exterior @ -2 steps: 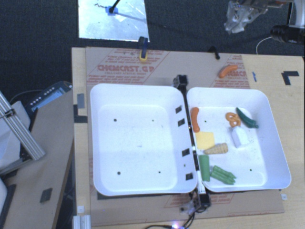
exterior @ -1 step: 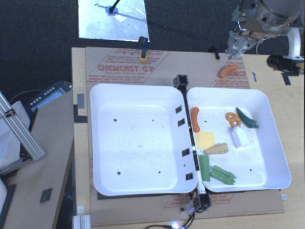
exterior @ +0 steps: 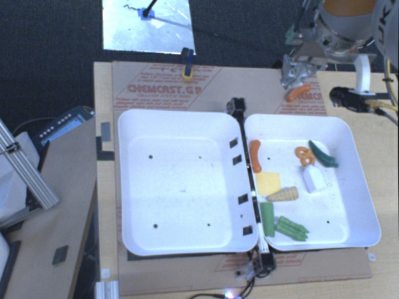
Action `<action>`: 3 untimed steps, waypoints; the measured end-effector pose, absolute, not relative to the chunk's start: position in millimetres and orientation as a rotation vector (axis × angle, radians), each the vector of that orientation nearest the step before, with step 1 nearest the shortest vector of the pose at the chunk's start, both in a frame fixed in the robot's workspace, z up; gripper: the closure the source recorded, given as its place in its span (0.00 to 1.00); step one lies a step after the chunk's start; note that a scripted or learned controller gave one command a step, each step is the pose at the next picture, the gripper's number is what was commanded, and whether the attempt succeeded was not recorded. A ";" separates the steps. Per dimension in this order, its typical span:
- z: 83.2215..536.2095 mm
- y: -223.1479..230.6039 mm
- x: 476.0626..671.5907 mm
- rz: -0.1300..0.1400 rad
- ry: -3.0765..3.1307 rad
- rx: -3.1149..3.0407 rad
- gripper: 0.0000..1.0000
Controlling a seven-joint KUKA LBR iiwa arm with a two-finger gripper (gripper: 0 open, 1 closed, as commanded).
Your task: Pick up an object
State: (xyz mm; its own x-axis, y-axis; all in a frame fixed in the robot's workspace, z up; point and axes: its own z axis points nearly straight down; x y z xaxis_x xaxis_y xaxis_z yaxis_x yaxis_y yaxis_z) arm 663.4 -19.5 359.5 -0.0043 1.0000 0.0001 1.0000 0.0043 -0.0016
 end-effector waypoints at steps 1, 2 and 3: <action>340.3 5.1 668.9 -0.002 -2.228 -2.216 1.00; 381.1 80.2 668.9 -0.010 -2.235 -2.211 1.00; 287.0 162.5 667.0 0.003 -2.230 -2.206 1.00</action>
